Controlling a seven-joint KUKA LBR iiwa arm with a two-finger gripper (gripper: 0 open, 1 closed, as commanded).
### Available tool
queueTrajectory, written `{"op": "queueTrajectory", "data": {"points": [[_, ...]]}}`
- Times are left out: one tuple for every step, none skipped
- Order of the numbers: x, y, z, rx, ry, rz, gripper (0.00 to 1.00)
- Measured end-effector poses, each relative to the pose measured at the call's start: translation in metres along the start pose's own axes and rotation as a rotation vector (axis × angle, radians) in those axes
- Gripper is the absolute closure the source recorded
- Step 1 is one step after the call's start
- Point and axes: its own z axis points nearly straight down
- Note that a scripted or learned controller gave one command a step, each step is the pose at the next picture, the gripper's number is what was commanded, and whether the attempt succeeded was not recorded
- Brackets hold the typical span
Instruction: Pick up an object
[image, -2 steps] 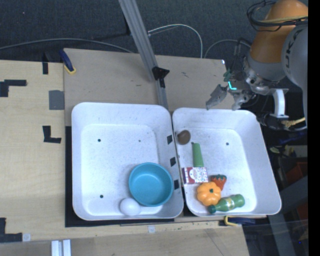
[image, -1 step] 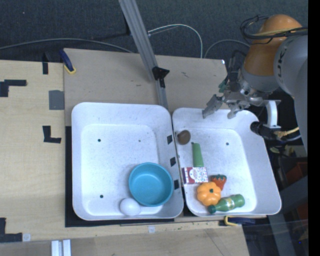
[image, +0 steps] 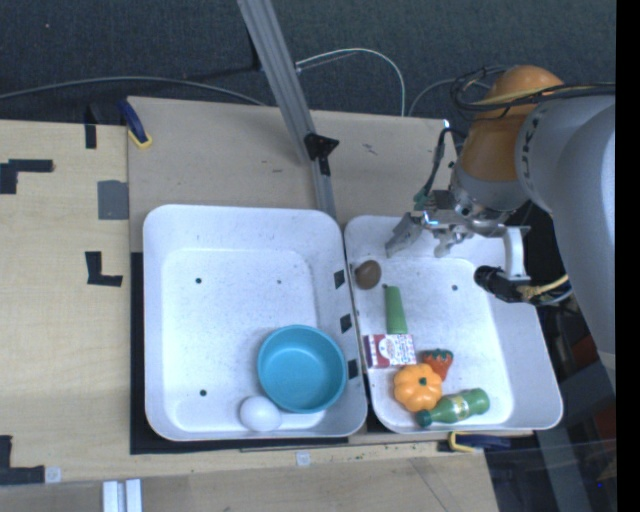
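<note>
Several small things lie in the right bin; nearest the gripper is a brown ball, probably light, hard, likely to roll, best pinched across its middle. Fingers spread, holding nothing.

Even bright light, slightly soft focus
</note>
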Motion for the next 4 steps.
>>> {"op": "queueTrajectory", "data": {"points": [[-0.002, -0.001, 0.053, -0.004, -0.006, 0.002, 0.0], [-0.001, 0.0, 0.04, -0.006, -0.004, 0.001, 1.0], [-0.006, -0.001, -0.005, -0.01, 0.0, 0.001, 1.0], [-0.01, 0.006, -0.066, -0.013, -0.001, 0.001, 1.0]]}}
